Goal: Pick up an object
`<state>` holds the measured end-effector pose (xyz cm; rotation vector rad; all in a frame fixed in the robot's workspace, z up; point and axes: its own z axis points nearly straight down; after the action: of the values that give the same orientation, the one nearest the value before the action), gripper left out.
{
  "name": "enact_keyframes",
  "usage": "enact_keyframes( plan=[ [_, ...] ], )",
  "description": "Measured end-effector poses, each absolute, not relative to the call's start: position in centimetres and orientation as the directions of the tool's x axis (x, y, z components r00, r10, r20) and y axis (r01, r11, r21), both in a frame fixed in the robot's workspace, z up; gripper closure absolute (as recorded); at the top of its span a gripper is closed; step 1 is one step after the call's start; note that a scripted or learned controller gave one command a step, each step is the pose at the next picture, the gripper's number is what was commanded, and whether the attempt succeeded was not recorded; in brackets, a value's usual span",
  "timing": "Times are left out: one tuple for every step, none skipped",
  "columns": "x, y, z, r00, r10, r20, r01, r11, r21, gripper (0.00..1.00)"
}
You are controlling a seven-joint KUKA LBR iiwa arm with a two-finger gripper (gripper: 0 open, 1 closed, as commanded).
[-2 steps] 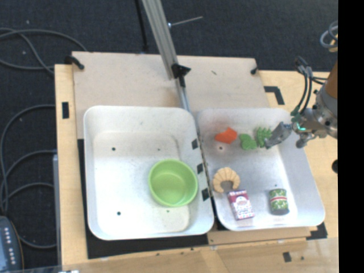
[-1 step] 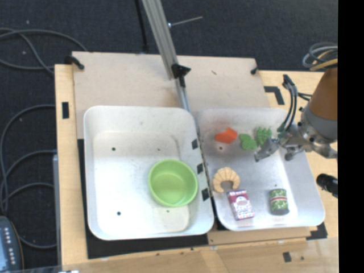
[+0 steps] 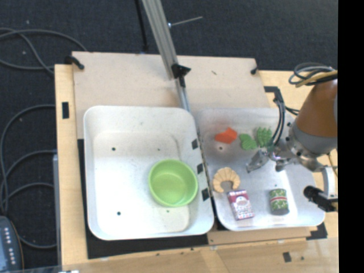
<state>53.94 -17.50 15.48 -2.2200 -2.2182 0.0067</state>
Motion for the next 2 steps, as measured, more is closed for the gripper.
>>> enact_keyframes(
  plan=[
    [53.8, -17.6, 10.2, 0.001, 1.0, -0.001, 1.0, -0.001, -0.004, 0.0],
    [54.0, -17.7, 11.6, 0.008, 1.0, -0.001, 1.0, -0.008, 0.004, 1.0]
  ],
)
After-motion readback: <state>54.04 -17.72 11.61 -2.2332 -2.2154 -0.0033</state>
